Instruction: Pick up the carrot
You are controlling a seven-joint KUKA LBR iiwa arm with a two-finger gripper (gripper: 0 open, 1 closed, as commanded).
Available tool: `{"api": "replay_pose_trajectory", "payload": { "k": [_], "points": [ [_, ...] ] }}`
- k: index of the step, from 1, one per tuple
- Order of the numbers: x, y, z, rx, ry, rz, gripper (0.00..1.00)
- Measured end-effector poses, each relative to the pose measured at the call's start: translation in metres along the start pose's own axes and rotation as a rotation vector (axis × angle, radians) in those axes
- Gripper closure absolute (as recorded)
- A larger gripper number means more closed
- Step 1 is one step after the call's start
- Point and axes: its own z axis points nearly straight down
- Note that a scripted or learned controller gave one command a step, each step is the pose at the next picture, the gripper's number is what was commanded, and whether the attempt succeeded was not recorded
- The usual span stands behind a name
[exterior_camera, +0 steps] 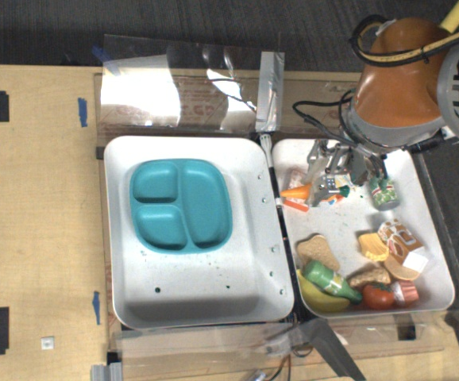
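Note:
The carrot (296, 196), orange with a red-tinged end, lies on the floor of the right bin (438, 236) near its upper left side. My gripper (325, 182) hangs just to the right of it, its metal fingers pointing down close to the carrot's right end. The grey arm with the orange band (396, 78) reaches in above it from the upper right. Whether the fingers touch the carrot is unclear.
The left bin (249, 288) holds a teal divided plate (182, 203). In the right bin lie a green patterned piece (384, 193), a bread slice (317, 251), a banana with a green pepper (329, 286), a tomato (378, 296) and pastry-like toys (396, 248).

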Motion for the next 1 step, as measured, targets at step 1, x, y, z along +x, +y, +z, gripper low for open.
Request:
{"api": "replay_pose_trajectory", "payload": {
  "k": [1],
  "points": [
    [0.0441,0.0588,0.0230,-0.003,0.026,-0.180,1.00]
  ]
}}
